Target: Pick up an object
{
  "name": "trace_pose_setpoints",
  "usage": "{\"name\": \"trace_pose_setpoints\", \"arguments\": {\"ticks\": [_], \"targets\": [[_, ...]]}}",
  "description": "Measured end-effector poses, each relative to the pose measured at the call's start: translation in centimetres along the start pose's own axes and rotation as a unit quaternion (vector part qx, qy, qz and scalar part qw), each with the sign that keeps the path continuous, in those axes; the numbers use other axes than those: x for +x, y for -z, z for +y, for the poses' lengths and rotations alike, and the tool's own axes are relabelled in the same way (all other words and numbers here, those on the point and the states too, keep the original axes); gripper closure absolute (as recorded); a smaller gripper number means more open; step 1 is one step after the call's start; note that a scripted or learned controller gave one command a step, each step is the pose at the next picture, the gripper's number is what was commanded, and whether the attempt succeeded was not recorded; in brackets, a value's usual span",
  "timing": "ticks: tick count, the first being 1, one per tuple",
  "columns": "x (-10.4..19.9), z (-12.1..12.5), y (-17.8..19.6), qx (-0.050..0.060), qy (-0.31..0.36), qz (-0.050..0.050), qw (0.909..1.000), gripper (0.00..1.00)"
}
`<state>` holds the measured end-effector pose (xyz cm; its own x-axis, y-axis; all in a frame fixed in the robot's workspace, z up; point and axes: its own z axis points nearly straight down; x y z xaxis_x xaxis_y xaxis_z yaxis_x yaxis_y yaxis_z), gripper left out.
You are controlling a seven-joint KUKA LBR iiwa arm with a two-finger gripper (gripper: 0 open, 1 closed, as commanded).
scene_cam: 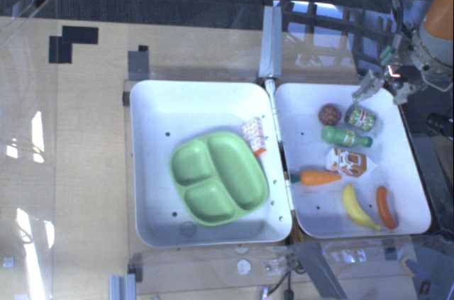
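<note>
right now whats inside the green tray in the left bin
The green tray shows three bare compartments. A small red-and-white packet lies beside its upper right rim, not inside. Whatever is beneath the tray is covered.

Left white bin (152, 150): green divided plastic plate (218, 177), small snack packet (255, 134) at right. Right white bin (415, 171): orange carrot (319, 178), yellow banana (357, 207).

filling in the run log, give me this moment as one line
gripper: above right bin's far edge, nothing visibly held | right bin: banana, carrot, bottle | left bin: green tray
</note>
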<state>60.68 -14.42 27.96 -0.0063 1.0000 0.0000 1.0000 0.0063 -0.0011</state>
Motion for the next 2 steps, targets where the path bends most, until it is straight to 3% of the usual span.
{"name": "trace_pose_setpoints", "arguments": {"ticks": [1,2], "targets": [[2.4,-0.2,-13.8,0.000,0.059,0.001,0.9983,0.00],[0.0,3.1,-19.4,-0.004,0.114,-0.001,0.9935,0.00]]}}
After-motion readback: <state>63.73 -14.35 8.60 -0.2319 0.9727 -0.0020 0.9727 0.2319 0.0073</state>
